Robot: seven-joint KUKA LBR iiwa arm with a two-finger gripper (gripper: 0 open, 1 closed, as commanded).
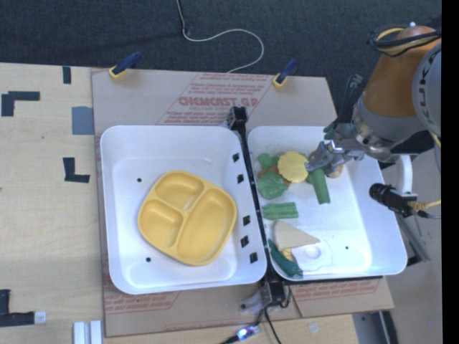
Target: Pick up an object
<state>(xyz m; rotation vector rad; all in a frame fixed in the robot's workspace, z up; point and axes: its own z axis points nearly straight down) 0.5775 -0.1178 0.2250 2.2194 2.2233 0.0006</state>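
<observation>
We cannot tell how the pincer (pixel 324 156) stands, poised right of centre beside the green stick (pixel 319 188): seemingly light, stiff, smooth plastic, best taken across its narrow middle.

A single fixed camera is looking down at a slant from above the bench (pixel 43 192), sitting far enough back to be taking in both white bins (pixel 115 192) side by side, with the arm (pixel 401 84) reaching in from the right.
</observation>
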